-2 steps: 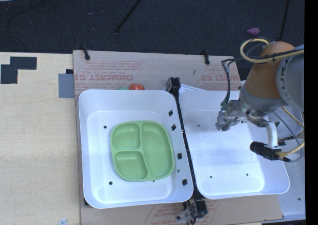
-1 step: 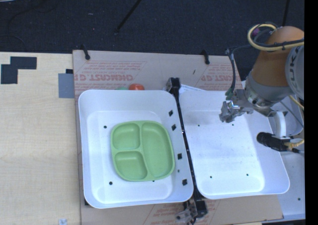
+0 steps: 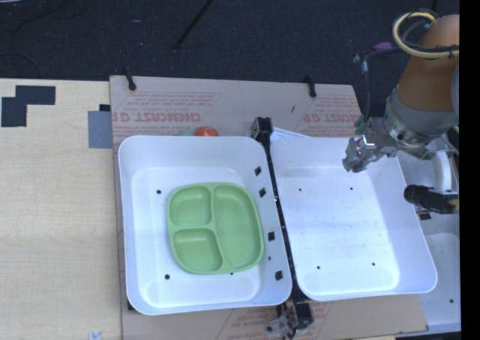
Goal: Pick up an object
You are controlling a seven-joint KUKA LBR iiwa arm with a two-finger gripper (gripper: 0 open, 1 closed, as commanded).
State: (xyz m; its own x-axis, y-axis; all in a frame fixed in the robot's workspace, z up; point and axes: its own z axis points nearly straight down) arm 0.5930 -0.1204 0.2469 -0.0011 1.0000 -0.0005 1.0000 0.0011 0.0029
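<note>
From my seat I see the green divided plate (image 3: pixel 215 227) lying flat on the floor of the left bin (image 3: pixel 142 181), roughly centred there and a little toward the divider between the bins. It is a rounded rectangle with three compartments: two smaller ones on its left half, one long one down its right half. Its long axis runs from the bin's far side to the near side, tilted slightly, with the near end swung a touch to the right.

The end effector (image 3: pixel 358 159) hangs over the far right corner of the right bin (image 3: pixel 360 271), well apart from the plate and with nothing visibly in it. I cannot tell whether it is spread or pressed together at this size. The arm (image 3: pixel 427 83) comes in behind it from the right.

A small orange-red object (image 3: pixel 205 132) sits on the cardboard sheet (image 3: pixel 225 106) just beyond the left bin's far rim. The table (image 3: pixel 52 218) extends to the left.
</note>
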